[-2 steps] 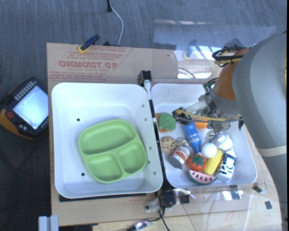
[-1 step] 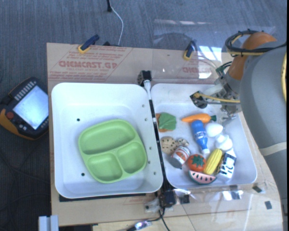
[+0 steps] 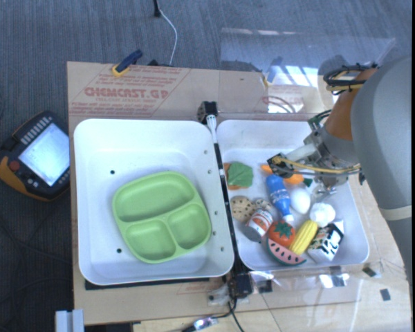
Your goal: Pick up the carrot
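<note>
Far to the left of the blue bottle [image 3: 279, 194], the green divided plate [image 3: 162, 215] is seen lying in the left bin [image 3: 90, 158], well away from the action. Just left of the bottle a green leafy piece [image 3: 240, 174] is noted, with a cookie [image 3: 241, 206] and a small can [image 3: 260, 221] below-left of it.

And here is the target. The carrot [image 3: 295, 180] is taken to be the short orange piece just right of the bottle's upper end, in the right bin [image 3: 256, 133]. It is small and partly covered, so that reading is held loosely. A white egg [image 3: 301, 201] is packed in close on the bottle's right, and a corn cob [image 3: 304, 235] lies below-right.

Further right of the bottle, at the carrot's far side, the gripper [image 3: 321, 178] is poised low. Whether it is clenched or released cannot be told, and nothing can be confirmed as grasped.

The approach is judged to be the step in hand. It would be done well with the gripper centred over the orange piece alone and the closing line set across its narrow width, so that bottle and egg are not nudged or caught. A straight descent and a straight lift would be favoured in this crowd.
</note>
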Controlling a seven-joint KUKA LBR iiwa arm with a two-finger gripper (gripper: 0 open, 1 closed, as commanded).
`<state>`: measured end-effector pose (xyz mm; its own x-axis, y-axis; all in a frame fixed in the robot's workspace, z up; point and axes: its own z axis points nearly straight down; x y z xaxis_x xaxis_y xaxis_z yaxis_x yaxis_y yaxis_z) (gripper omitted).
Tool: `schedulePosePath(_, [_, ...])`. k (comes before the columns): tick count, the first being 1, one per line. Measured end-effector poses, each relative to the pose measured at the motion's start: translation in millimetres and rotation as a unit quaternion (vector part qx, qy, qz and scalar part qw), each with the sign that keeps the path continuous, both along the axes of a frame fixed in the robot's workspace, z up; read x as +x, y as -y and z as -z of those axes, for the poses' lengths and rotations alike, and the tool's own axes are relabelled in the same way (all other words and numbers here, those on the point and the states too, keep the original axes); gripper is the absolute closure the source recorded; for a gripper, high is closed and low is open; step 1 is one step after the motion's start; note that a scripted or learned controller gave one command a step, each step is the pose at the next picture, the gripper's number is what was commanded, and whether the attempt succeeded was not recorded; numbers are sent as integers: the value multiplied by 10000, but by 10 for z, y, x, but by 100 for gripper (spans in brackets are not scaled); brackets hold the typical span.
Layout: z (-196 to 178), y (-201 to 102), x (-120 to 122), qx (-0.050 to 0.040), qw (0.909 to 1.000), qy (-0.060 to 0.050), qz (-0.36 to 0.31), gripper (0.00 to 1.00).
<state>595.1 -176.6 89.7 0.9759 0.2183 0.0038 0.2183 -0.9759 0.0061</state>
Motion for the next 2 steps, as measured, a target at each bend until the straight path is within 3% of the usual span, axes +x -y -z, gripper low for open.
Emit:
schedulePosePath(1, [18,389,461,134,9998,-89,-92,0])
schedulePosePath(2, [-3,329,-463,30,10000,-9,89,0])
